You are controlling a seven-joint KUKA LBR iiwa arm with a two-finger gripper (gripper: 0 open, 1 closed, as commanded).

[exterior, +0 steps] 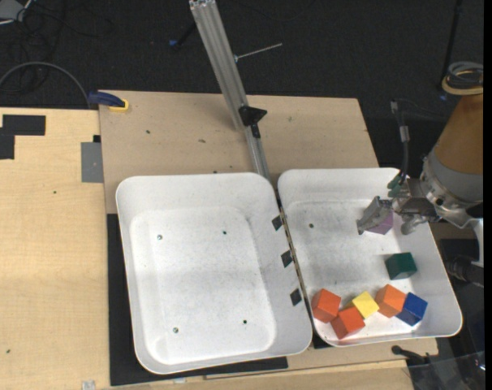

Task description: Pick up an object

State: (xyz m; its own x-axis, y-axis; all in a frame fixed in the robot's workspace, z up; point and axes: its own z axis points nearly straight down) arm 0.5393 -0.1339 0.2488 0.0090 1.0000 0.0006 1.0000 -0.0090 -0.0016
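Left bin (140, 218): bare | right bin (327, 189): orange, red, yellow, blue blocks (368, 305) along its near edge, green block (401, 265) above | gripper (392, 214): fingers spread around purple block (381, 222), not clamped | risk: closing off-centre could nudge it aside.

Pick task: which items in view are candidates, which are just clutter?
In play: purple block at the gripper; green block; two orange blocks; red block; yellow block; blue block; right bin.
Clutter: left bin; aluminium rail; blue clamp.
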